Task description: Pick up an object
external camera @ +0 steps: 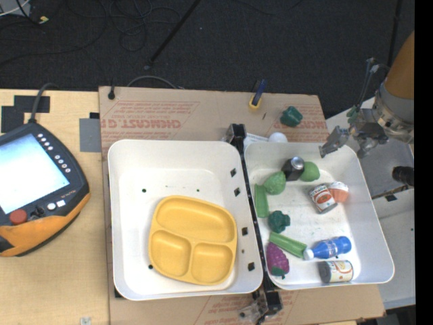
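The fingers of the gripper (pixel 353 137) are spread apart and grasp nothing; they hang above the far right corner of the right bin (pixel 376 234). In this bin the blue bottle (pixel 329 248) lies on its side, long axis running left to right, white cap toward the left. Just in front of it lies a small can (pixel 336 271), also on its side. A red-labelled can (pixel 323 198) lies tilted near the middle. Green toys, a purple grape bunch (pixel 277 258) and a dark can (pixel 293 167) are in the left part. The left bin (pixel 135 168) holds a yellow divided tray (pixel 193 239). A pendant (pixel 37 185) rests on the surface at the left.
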### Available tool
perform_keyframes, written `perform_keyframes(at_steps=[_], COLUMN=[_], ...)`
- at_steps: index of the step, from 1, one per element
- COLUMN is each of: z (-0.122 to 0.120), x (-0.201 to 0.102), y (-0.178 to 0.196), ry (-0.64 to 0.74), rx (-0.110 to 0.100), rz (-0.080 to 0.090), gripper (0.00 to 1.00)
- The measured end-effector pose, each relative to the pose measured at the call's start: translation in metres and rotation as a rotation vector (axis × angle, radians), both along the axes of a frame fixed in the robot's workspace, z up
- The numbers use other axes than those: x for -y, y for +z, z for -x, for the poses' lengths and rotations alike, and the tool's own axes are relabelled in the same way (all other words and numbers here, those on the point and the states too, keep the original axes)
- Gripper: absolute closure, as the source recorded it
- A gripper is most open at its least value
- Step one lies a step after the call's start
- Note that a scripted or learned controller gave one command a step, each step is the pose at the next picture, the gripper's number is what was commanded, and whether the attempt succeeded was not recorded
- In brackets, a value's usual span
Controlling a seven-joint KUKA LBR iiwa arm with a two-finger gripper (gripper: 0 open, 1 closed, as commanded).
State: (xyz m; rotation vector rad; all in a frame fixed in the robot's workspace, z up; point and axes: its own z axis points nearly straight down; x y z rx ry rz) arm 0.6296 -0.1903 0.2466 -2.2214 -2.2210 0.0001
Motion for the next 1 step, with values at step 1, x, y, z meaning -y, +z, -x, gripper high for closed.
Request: perform_keyframes(at_steps=[1], z=[-0.0002], x=[0.0002], y=[0.0100], ry=[0.001], rx=[0.000], rz=[0.000], gripper=[1.00])
